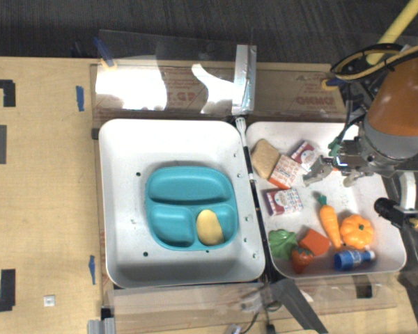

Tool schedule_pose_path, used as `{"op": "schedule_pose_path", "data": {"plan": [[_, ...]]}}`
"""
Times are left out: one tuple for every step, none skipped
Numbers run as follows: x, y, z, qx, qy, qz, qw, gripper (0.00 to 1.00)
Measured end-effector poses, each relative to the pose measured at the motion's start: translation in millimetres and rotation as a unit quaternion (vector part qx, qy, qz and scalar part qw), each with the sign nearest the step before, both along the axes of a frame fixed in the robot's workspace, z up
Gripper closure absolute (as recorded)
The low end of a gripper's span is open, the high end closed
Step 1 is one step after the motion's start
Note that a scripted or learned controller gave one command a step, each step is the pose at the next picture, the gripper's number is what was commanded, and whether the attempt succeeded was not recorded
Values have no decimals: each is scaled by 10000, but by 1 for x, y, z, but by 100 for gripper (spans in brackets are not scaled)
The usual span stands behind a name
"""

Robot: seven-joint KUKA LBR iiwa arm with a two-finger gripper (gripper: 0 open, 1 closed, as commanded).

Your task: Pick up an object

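Carrot point(329, 225): you see it near the right bin's point(397, 259) front edge.
Pincer point(332, 172): fingers spread apart, clasping nothing, above the carrot.

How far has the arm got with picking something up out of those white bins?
Done so far: the two-finger gripper has reached over the right white bin. In hand: nothing sits between its fingers, which look spread above bare bin floor beside the small red-and-white packets. Left: closing on an item and lifting it. The orange toy carrot, small orange pumpkin and blue bottle all lie in the bin.
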State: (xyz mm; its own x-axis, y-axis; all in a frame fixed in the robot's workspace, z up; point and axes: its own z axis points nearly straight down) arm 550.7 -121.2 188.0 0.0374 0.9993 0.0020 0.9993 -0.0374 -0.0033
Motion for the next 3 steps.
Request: {"op": "schedule_pose_path", "data": {"plan": [[-59, -35, -100, -16, -42, -65, 10000, 0], [-57, -36, -89, -29, -76, -79, 9999, 100], [75, 2, -99, 49, 310, -469, 9984, 100]]}}
